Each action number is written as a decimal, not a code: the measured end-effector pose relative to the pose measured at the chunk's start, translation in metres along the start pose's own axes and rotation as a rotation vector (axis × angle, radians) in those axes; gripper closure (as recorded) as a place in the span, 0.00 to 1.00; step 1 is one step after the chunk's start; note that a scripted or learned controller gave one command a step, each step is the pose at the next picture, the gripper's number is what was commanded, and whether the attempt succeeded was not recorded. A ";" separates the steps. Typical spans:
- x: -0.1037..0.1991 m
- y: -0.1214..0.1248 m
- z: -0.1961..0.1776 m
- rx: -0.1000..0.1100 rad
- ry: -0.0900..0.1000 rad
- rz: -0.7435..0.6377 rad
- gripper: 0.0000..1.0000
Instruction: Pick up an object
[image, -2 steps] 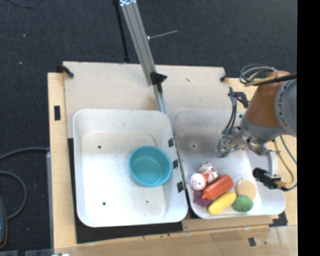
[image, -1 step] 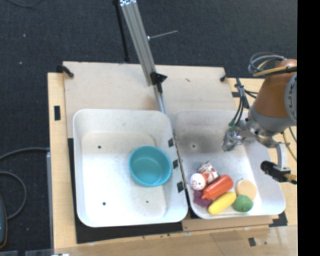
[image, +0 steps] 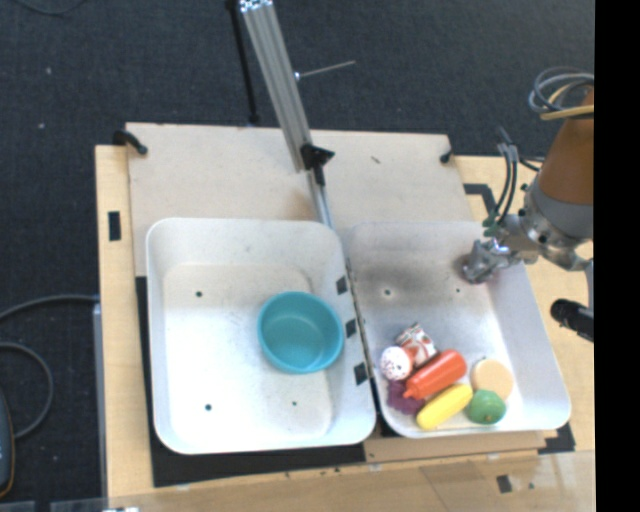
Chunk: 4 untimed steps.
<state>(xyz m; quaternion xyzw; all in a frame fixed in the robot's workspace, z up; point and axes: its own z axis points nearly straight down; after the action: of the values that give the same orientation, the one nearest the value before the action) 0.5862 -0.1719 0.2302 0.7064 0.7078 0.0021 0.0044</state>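
Grey claw (image: 482, 263) — above right bin (image: 400, 262)

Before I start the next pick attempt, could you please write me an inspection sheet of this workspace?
Surface: wooden bench bearing left bin and right bin, the latter smudged dark.
Job's things: blue bowl upright in the left bin; orange-red piece, yellow piece, green ball, pale round piece and small white-and-red items clustered at the right bin's near corner.
Clutter: nothing seen.
Grippers: gripper over the right bin's far edge, apart from the toys.
Cables: grey loops above the arm; black cable on the floor.
Surroundings: dark carpet; slanted metal rail.
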 end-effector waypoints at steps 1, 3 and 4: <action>-0.001 0.001 -0.015 0.006 0.003 -0.001 1.00; 0.111 0.009 -0.030 0.007 0.005 -0.007 1.00; 0.163 0.011 -0.036 0.006 0.005 -0.006 1.00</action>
<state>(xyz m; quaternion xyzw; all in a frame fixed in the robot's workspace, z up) 0.5969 -0.0085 0.2659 0.7042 0.7100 0.0016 0.0006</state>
